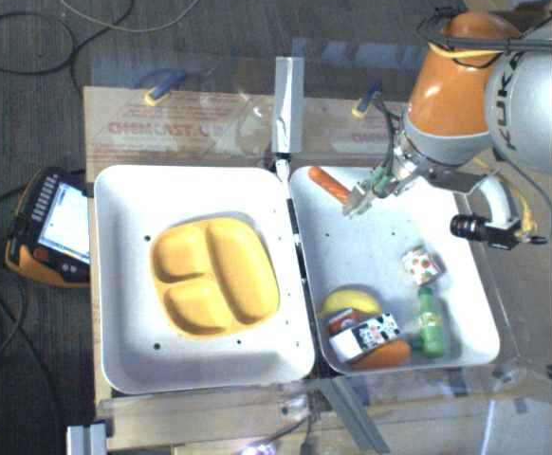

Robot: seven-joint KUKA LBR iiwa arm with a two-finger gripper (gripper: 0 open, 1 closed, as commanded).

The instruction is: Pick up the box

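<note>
Tool (359, 200) above right bin's (480, 282) far end beside carrot (330, 185), finger state unclear, box (364, 335) at near edge

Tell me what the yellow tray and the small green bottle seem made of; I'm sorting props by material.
Yellow tray: probably moulded plastic with a matte to satin finish, judging by its even colour, rounded compartment walls and soft highlights. Green bottle: likely glossy plastic, since its surface looks smooth with a slight sheen, but it is too small to be sure.
</note>
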